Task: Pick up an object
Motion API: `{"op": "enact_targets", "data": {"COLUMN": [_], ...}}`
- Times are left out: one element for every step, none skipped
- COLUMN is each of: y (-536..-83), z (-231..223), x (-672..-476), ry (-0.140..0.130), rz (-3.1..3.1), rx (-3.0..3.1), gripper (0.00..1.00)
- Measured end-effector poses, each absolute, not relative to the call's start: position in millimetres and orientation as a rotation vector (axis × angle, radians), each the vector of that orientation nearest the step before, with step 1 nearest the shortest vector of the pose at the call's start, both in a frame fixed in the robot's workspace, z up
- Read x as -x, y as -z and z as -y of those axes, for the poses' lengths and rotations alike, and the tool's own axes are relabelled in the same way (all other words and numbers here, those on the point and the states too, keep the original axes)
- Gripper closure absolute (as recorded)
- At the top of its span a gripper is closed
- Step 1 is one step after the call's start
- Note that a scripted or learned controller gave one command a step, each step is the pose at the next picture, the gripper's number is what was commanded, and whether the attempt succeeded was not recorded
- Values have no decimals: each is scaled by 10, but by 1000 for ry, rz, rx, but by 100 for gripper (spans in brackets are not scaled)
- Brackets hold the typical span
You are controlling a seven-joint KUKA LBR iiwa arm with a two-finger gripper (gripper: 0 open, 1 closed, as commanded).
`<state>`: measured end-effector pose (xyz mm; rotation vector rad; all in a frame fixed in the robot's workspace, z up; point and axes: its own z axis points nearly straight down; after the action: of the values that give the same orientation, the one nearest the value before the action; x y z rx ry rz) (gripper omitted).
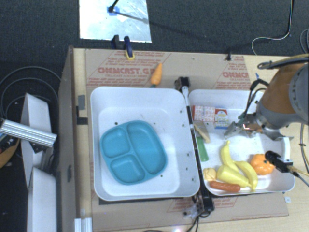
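Left bin (pixel 104 129): glossy blue divided tray (pixel 133 151); right bin (pixel 285 180): printed box (pixel 210 115), smooth plastic bananas (pixel 231 166), sausage (pixel 224 186), orange (pixel 261 163); gripper (pixel 235 128) above, state indiscernible.

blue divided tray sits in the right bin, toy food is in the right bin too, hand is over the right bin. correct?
Not quite. The camera view shows the blue divided tray in the left bin, alone there. The rest holds: the toy food, such as the banana, lies in the right bin, and the hand is over that bin.

High fixed camera — slanting down, both bins (pixel 140 95)
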<state>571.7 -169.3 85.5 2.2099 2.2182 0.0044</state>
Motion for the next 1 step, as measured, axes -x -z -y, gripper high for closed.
{"op": "enact_targets", "data": {"y": [-1303], "z": [1127], "x": [-5446], "ry": [-6], "rz": [-2229], "rx": [-2212], "gripper": [0]}}
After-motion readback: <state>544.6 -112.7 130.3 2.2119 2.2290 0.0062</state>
